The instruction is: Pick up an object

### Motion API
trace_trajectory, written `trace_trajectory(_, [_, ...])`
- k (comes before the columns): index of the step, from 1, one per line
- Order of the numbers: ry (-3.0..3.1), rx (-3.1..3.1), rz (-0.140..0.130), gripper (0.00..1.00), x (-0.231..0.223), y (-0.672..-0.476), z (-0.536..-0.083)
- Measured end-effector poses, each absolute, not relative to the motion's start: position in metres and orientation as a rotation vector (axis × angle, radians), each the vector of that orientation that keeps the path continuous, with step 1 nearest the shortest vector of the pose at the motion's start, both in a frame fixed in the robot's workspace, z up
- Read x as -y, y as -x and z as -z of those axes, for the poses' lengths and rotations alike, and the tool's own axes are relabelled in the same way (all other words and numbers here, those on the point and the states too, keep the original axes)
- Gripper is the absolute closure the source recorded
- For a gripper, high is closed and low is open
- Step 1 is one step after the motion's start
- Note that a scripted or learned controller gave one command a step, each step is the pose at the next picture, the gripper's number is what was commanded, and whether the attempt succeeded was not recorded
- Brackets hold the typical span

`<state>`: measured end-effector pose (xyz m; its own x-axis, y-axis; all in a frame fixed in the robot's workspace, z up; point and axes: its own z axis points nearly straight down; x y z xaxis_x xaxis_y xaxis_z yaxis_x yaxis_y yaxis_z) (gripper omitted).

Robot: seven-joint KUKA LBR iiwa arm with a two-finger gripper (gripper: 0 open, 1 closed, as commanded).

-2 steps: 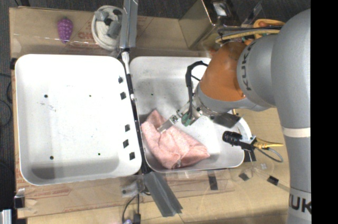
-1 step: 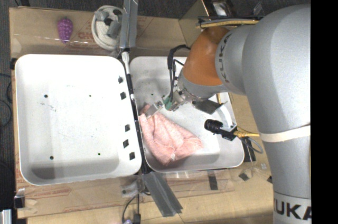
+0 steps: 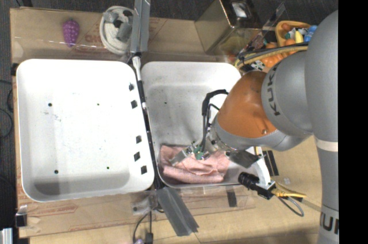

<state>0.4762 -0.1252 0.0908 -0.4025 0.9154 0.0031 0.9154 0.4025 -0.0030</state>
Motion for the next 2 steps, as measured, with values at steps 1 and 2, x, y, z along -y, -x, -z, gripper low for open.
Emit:
trace_trajectory(1, [1.707, 2.629, -0.001, 1.0, 0.124, -0.477, -0.099])
trace_trajectory(2, [1.932, 2.473, -0.003, 1.0, 0.085, -0.539, -0.191])
